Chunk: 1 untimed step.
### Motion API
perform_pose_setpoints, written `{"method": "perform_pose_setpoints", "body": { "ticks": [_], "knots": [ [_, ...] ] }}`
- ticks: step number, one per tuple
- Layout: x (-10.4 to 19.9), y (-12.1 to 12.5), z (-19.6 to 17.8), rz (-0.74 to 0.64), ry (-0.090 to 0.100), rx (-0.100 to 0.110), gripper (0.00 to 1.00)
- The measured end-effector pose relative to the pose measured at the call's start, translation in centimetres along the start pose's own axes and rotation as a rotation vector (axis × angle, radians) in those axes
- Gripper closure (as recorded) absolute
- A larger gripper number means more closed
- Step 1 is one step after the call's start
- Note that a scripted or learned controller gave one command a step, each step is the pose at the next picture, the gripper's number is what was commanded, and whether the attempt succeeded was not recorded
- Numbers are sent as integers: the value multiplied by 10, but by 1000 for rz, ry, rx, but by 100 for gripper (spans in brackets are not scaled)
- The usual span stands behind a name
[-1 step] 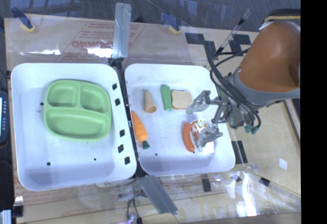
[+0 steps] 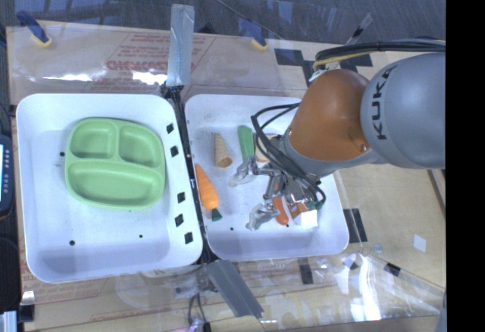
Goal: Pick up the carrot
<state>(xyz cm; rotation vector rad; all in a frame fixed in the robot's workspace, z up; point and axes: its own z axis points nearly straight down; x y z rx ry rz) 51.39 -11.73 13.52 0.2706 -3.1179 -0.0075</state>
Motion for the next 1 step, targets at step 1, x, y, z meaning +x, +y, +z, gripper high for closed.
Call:
{"method": "perform_pose_setpoints", "body": {
  "ticks": [1],
  "knots": [
    [2, 18, 46, 245, -5, 2, 0]
  ]
}}
